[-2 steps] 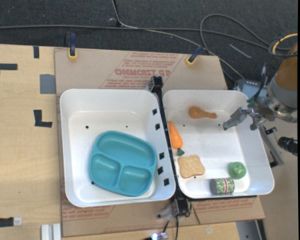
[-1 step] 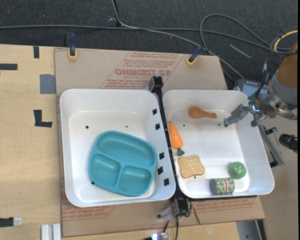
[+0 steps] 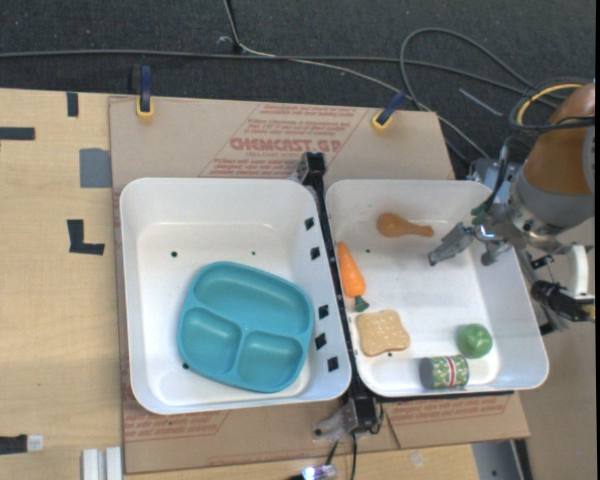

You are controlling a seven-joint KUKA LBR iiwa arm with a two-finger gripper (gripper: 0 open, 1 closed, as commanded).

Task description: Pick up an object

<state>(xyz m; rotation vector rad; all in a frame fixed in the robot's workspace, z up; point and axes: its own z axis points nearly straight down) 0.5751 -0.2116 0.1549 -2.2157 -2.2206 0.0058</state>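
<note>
Bench (image 3: 40, 298): pale wood top, black tape marks at left. Cardboard sheet (image 3: 270, 138) (red print, partly legible) held by two clamps (image 3: 143, 93) at its far edge. Dark carpet (image 3: 310, 13) beyond, crossed by black cables (image 3: 230, 40). Even light.

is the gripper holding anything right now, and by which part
Nothing is held. The gripper hangs open over the right bin, with the drumstick lying apart to its left.
</note>
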